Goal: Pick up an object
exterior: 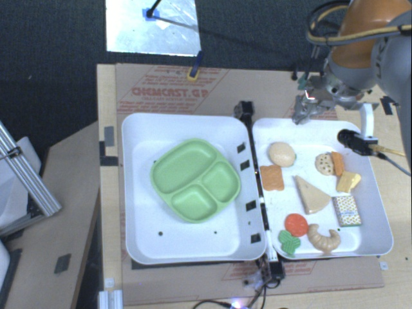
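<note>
My gripper (302, 114) hangs over the far rim of the right bin (380, 230), above its back left corner, with nothing seen in it. Toy food lies in that bin: a pale bun (281, 153), an orange toast slice (272, 177), a cookie (324, 164), a yellow cheese piece (348, 182), a pale wedge (311, 196), a patterned cracker (347, 210), a red tomato (296, 224), green broccoli (289, 242) and a croissant (326, 237). The bun is the closest item, a short way in front of the gripper.
The left bin (138, 224) holds a green divided plate (194, 179). A black-clipped divider (252, 172) runs between the bins. A shiny sheet (153, 18) lies beyond the bench. Bare bin floor lies around the bun and along the right bin's far edge.
</note>
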Controlling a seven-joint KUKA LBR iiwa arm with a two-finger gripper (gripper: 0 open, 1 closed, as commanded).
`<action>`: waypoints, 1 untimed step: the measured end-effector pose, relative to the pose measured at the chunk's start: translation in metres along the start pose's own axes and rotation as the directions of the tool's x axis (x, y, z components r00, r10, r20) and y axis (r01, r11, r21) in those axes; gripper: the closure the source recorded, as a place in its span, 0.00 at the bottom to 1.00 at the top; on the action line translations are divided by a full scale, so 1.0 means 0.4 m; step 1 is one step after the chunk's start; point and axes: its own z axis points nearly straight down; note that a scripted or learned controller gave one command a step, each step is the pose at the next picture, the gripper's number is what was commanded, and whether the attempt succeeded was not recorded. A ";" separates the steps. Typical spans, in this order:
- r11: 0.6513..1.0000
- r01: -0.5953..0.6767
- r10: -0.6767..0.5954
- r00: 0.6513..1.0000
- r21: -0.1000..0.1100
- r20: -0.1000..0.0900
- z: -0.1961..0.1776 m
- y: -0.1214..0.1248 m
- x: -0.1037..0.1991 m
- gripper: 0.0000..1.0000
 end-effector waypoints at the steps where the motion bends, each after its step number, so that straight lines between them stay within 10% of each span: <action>1: 1.000 0.004 -0.004 1.000 -0.001 0.000 -0.004 0.008 0.009 1.00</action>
